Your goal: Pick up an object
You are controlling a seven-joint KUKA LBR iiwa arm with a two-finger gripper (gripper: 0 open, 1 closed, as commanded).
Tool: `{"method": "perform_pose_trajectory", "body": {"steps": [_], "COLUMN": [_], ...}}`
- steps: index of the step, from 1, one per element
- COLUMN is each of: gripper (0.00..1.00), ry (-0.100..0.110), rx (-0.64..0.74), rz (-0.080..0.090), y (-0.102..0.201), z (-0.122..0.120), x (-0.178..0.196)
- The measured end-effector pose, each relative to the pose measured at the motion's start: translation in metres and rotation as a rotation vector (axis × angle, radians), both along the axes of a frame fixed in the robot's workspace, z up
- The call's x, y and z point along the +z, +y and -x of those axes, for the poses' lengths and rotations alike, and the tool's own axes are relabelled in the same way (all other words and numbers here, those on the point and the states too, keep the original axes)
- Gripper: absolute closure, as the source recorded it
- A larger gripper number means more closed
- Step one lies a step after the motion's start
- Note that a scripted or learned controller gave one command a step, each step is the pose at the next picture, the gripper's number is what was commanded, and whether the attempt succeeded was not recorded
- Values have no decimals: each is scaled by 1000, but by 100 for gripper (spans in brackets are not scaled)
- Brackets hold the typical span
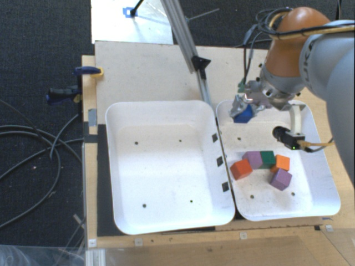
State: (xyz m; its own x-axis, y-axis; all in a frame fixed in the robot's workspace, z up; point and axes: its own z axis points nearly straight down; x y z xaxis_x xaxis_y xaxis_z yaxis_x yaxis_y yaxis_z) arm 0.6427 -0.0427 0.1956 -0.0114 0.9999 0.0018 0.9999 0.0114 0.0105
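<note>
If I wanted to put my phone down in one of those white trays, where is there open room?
The left bin has a wide bare floor from wall to wall. In the right bin, the front strip below the purple block is bare. Its middle is crowded with blocks, such as the red block, and the gripper with a blue block takes its back.

The arm [310,49] reaches in over the right bin [321,198], and the gripper [242,108] hangs above that bin's far left corner with a blue block [242,114] between its fingers. Down on the right bin's floor, nearer its middle, sits a cluster: a red block [241,169] on the left, a purple block [254,159] touching it, a green block [268,158] beside that, an orange block [282,162] further right, and a second purple block [280,179] toward the bin's near side. Left of the right bin, the left bin [166,165] lies alongside, rims touching.
</note>
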Motion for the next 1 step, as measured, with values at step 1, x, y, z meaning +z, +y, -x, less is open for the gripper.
{"method": "perform_pose_trajectory", "body": {"steps": [1], "gripper": [100], "ry": [10], "rx": [2], "rz": [-2], "y": [89], "z": [6], "x": [-6]}}
